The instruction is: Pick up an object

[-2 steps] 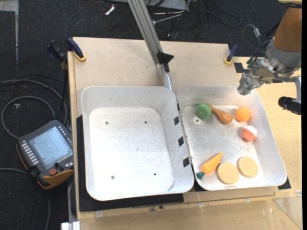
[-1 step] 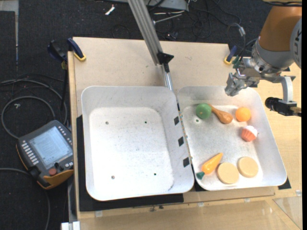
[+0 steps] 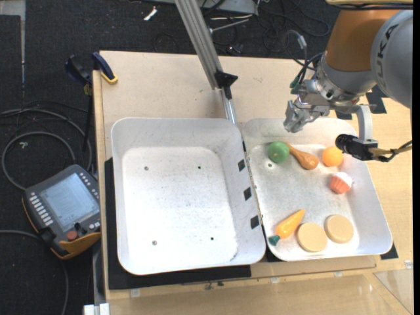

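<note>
Toy carrot [image 3: 290, 223], orange w/ green tip, lies lower centre of right bin [image 3: 374, 209]; long axis diagonal, green end pointing lower left, blunt end upper right. Just right of it: two tan discs [image 3: 326, 232]. Further up: green ball [image 3: 278, 151], orange cone piece [image 3: 304, 157], orange ball [image 3: 332, 157], pink cupcake [image 3: 340, 183]. Gripper [image 3: 295, 119] hangs over bin's upper edge, top right of frame; fingers look nearly closed, nothing between them.

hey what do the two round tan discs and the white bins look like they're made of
The two tan discs look like matte wood or plastic play food: flat, evenly coloured, no shine. I can't tell which. The white bins look like thin moulded plastic with a smooth, slightly glossy finish, judging by their rounded corners and soft highlights along the rims.
</note>
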